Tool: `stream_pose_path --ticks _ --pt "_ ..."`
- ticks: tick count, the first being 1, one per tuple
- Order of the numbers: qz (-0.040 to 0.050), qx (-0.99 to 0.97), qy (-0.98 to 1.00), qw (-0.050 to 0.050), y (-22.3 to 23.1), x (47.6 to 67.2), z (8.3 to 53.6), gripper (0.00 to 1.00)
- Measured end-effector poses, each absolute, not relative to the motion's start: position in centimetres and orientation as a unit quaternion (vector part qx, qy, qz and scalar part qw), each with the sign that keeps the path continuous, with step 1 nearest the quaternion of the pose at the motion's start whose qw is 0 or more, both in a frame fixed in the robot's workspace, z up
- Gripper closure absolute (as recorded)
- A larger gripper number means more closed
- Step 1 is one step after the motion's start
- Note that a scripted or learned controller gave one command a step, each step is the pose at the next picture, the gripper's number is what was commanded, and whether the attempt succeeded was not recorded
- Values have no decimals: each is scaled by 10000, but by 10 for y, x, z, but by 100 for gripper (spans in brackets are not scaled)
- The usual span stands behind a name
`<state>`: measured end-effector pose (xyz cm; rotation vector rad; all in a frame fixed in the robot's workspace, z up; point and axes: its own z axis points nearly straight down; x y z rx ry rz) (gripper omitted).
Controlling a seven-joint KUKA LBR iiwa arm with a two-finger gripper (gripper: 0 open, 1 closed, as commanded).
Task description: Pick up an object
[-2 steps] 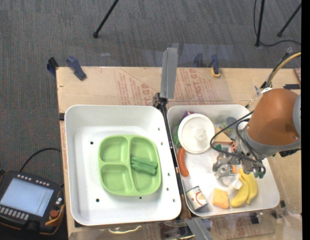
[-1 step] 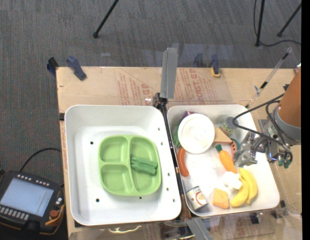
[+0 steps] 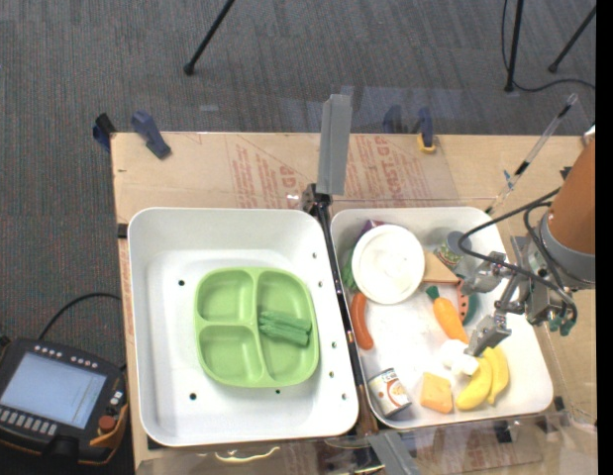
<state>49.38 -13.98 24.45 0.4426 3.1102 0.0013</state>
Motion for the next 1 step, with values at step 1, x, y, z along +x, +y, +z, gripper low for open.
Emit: stream_pose_path --ticks 1 --pt "15 1422 9898 -64 -159 492 118 0"
